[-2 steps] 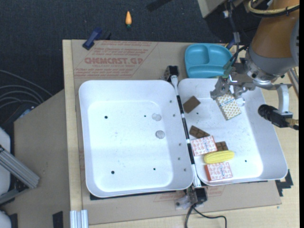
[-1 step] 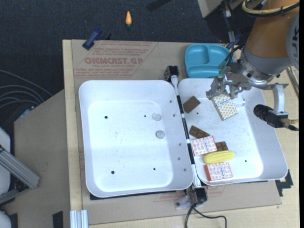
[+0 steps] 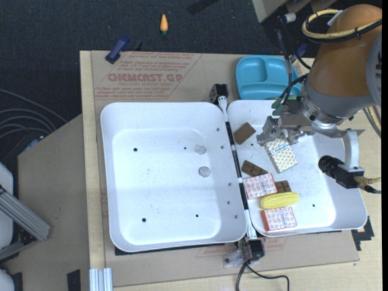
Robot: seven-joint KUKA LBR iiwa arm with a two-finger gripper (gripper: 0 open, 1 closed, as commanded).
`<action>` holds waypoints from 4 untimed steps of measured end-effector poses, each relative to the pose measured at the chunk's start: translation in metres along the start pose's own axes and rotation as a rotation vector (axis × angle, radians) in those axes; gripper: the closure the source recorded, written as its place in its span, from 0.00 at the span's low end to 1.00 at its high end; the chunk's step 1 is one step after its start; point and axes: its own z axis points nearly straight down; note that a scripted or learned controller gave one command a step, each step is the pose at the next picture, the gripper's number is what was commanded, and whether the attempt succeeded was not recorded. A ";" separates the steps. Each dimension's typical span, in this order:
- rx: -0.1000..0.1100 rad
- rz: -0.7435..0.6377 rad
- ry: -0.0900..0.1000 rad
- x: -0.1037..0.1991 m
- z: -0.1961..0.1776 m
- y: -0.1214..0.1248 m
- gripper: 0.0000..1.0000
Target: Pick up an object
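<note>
My gripper (image 3: 271,133) hangs over the upper middle of the right bin (image 3: 345,214), under the grey and orange arm. Right at its tip, touching or just beneath it, lies a tilted white packet with a dotted pattern (image 3: 283,156); whether it is gripped is hidden. Lower in the same bin are a yellow corn cob (image 3: 279,200), two red-and-white checkered packets (image 3: 259,187) (image 3: 279,219), and three brown pieces (image 3: 244,132) (image 3: 254,168) (image 3: 282,187).
The left bin (image 3: 121,162) holds two small grey round bits (image 3: 204,172). A blue plastic tray (image 3: 264,76) stands behind the right bin. A black fixture (image 3: 335,167) juts out at the right bin's right side. A blue clip (image 3: 117,50) lies beyond the bench.
</note>
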 end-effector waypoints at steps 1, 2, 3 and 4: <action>-0.005 0.001 -0.002 -0.044 0.014 0.062 1.00; -0.006 0.000 -0.002 -0.042 0.002 0.070 1.00; 0.000 0.000 0.000 0.028 0.010 0.044 1.00; -0.005 0.001 -0.002 0.016 0.007 0.059 1.00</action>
